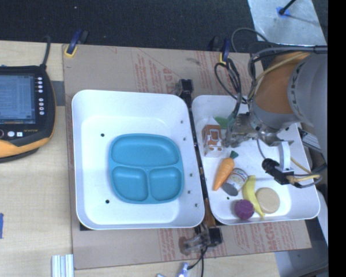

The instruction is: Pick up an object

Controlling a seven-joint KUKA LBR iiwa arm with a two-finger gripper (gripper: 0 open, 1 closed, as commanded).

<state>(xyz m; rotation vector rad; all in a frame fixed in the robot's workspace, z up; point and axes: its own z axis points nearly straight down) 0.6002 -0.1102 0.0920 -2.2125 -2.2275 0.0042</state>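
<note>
Toy food in the right bin

A carrot (223, 173), a banana (251, 193), a purple ball (244, 209), a tan disc (268, 200) and a small can (237, 180) are clustered together near the front.

Both white bins (132, 105) look to be made of smooth, slightly glossy plastic. The blue tray (145, 167) at the centre of the frame is seen as matt plastic. Brown cardboard (138, 68) with a dull, printed surface is laid beneath, over pale wood-grain bench top (29, 212) at lower left.
</note>
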